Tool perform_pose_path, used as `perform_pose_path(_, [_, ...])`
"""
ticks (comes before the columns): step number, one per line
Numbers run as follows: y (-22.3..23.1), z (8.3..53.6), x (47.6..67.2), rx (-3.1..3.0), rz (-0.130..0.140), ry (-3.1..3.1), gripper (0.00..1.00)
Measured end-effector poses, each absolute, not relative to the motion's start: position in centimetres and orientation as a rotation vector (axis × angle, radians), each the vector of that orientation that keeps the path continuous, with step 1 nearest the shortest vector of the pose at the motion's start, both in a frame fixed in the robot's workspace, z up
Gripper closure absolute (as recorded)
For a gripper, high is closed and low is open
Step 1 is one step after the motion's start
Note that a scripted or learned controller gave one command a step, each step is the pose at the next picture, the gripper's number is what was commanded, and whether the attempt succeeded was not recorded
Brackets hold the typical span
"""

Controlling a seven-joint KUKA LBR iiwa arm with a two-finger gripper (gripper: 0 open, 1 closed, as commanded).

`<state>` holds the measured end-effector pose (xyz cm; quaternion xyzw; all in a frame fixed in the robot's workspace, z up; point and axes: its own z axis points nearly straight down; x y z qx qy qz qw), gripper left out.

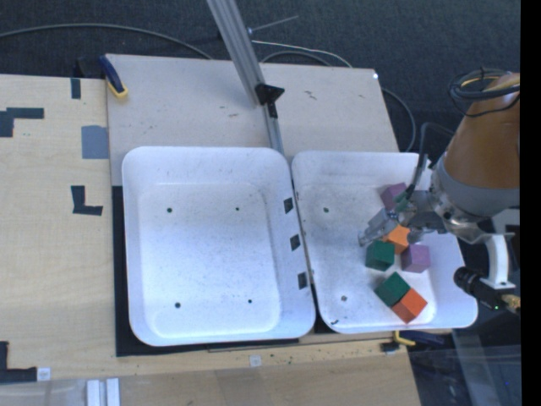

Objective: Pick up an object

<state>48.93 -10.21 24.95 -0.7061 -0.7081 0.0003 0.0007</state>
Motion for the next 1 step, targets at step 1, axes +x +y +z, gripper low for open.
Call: perform_pose_path(1, [-18.55, 16.04, 48.28, -2.224, 0.011, -2.211, 0.00])
